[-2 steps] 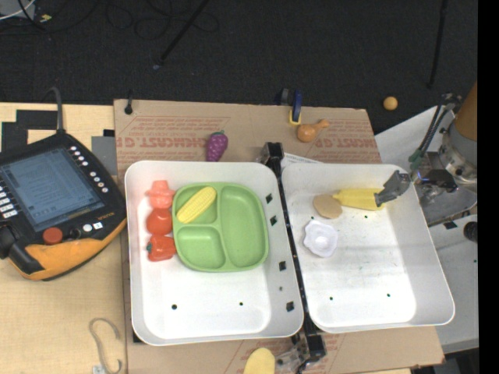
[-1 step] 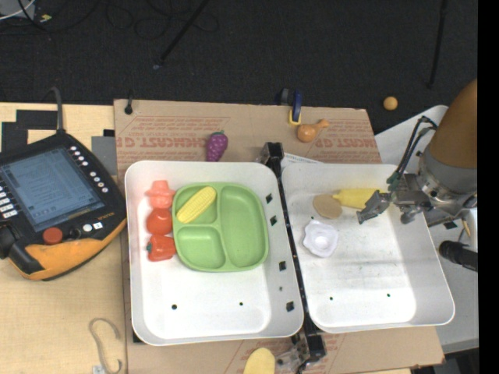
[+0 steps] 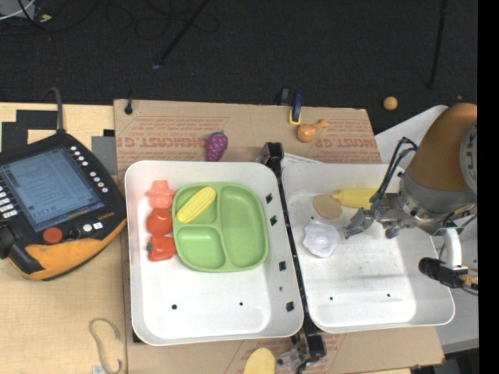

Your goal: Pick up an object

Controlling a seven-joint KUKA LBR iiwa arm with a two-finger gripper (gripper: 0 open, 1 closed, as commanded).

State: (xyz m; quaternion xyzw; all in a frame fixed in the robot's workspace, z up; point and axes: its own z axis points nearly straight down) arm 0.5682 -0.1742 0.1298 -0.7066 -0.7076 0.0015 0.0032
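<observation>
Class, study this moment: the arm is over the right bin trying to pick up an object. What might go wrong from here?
1. The gripper sits among three close things: a tan disc, a yellow piece and a clear cup. It may nudge or scatter them instead of grasping one.
2. The clear cup is pale against the right bin, so the program may misjudge its edges.

Fixed above the table (image 3: 70, 318), looking down at a slant on both white bins: left bin (image 3: 203, 318) and right bin (image 3: 374, 302) side by side, mid-frame. Set back enough to take in the cardboard (image 3: 171, 131) beneath, dark floor (image 3: 234, 37) beyond, arm (image 3: 444, 162) entering from the right.
</observation>
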